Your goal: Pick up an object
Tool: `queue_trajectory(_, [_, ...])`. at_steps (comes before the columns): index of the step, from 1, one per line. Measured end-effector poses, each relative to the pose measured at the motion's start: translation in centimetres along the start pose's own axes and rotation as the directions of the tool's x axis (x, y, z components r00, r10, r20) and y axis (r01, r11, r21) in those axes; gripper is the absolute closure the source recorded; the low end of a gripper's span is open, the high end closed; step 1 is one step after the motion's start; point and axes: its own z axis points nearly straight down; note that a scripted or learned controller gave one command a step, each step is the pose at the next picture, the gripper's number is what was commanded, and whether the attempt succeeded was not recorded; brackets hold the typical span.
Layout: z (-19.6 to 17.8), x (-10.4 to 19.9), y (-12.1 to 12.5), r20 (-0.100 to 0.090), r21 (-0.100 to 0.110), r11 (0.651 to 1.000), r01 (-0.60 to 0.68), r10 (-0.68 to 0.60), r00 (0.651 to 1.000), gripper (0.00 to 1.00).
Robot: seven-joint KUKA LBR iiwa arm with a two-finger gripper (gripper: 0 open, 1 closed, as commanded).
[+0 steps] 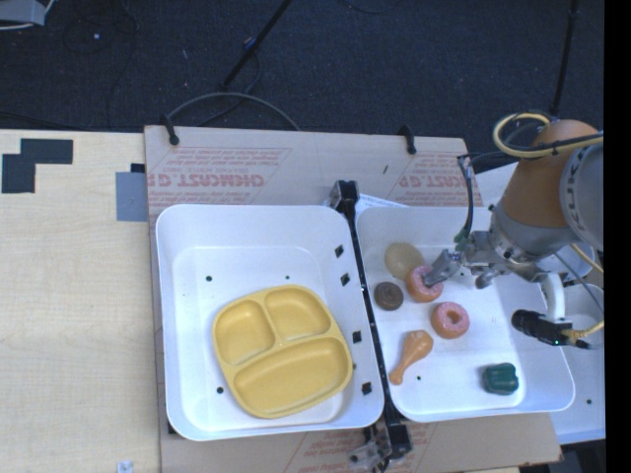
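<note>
Camera view puts the gripper [441, 270] low in the right bin [537, 397], fingers closed around 1 pink donut [425, 284], evidently mid-grasp; a second donut [451, 319] lies nearby.

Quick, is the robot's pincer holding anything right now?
Pincer: right beside a pink donut in the right bin; a hold on it cannot be told.

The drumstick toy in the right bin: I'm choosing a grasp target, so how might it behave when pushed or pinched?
The drumstick looks like moulded plastic, so probably stiff and light. Its rounded, tapering shape may pivot or roll when nudged. The narrow handle end seems easier to pinch than the bulbous end, which may slip.
</note>
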Motion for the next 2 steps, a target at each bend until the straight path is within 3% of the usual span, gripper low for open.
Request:
queue_trajectory(1, [-1.2, -0.1, 0.0, 0.0, -0.002, 1.0, -0.002, 0.002, 1.0, 1.0])
queue_trajectory(2, [-7.5, 0.1, -0.4, 0.002, -0.01, 1.0, 0.002, -0.002, 1.0, 1.0])
